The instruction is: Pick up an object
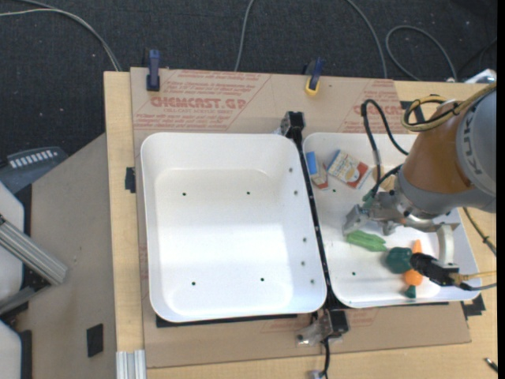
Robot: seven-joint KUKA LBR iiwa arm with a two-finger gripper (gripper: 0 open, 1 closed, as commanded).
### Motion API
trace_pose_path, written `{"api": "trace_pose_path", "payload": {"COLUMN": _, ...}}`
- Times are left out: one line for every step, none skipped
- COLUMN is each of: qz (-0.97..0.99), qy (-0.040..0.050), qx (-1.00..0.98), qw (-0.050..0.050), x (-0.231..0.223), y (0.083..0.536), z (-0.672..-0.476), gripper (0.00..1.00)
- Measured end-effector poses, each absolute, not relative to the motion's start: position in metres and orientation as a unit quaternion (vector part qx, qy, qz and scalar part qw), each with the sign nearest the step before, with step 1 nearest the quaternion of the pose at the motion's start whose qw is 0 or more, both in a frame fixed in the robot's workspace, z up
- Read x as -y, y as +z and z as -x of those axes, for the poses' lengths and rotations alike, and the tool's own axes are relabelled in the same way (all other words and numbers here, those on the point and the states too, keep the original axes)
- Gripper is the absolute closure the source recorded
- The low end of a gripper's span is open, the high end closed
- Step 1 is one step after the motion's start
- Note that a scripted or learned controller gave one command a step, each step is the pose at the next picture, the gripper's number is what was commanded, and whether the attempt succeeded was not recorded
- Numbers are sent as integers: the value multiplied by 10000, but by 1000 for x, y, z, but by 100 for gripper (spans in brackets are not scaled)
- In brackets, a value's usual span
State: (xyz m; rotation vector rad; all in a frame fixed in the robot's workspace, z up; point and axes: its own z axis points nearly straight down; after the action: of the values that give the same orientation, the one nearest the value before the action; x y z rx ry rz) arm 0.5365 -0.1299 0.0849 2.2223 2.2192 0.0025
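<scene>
My gripper [369, 218] is low inside the right bin [341, 289], at the end of the grey arm with its orange band [436, 160]. Just below it lies a light green oblong object [364, 241], touching or nearly touching the gripper's tip. A dark green object [398, 257] and an orange piece [412, 275] lie to the lower right, with a small teal piece [410, 292] at the bin's front rim. At the back of the bin lie a blue object [312, 164] and a small white and orange box [346, 169].
The left bin [158, 212] stands beside the right one, and a black divider strip [309, 204] runs between them. Black cables [377, 133] loop over the right bin's back. Clamps [152, 68] hold the cardboard base at the far edge.
</scene>
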Motion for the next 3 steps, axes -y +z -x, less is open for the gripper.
{"api": "trace_pose_path", "payload": {"qz": -7074, "qy": 10, "qx": -7068, "qw": 8, "x": 140, "y": 85, "z": -508, "gripper": 0}}
{"api": "trace_pose_path", "payload": {"qz": -7069, "qy": 1, "qx": -7073, "qw": 4, "x": 169, "y": 84, "z": -582, "gripper": 0}}
{"api": "trace_pose_path", "payload": {"qz": -7064, "qy": -3, "qx": -7078, "qw": -6, "x": 156, "y": 83, "z": -615, "gripper": 0}}
